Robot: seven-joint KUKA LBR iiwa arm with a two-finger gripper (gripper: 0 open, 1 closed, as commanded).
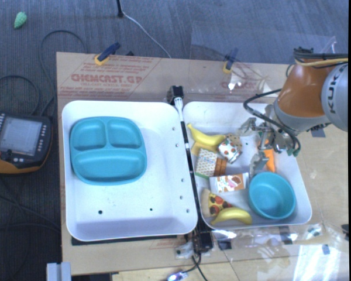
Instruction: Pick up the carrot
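The carrot [270, 160] shows as a short orange piece in the right bin [301, 183], just above the rim of the blue bowl [271, 196] and near that bin's right wall. The gripper [264, 151] hangs directly over it, its metal parts crowding the carrot's upper end; whether the carrot sits between them cannot be told from this slant, and the gripper's state cannot be told either. The grey arm [316, 95] with its orange band reaches in above and to the right of the carrot.

Left of the carrot lies a small white dice-like block with red spots [229, 151], and beyond it a yellow banana [205, 138] angled toward the bin's upper left corner. Below the banana sits a checkered packet [206, 163] beside a brown item [220, 166]. Down and left of the carrot, touching the bowl's left side, is a white carton with red print [229, 183]. Further down-left lies a pizza slice [213, 203], with a second banana [232, 216] just beneath it, close to the bowl's lower left edge.

Well to the left of the carrot, the left bin [128, 209] holds a blue divided tray [107, 149] in its upper half. Both bins rest on the desk [111, 78], which is covered with a brown printed sheet. Far left of the carrot, off the desk, a handheld control pendant [17, 140] lies on the floor [58, 10].
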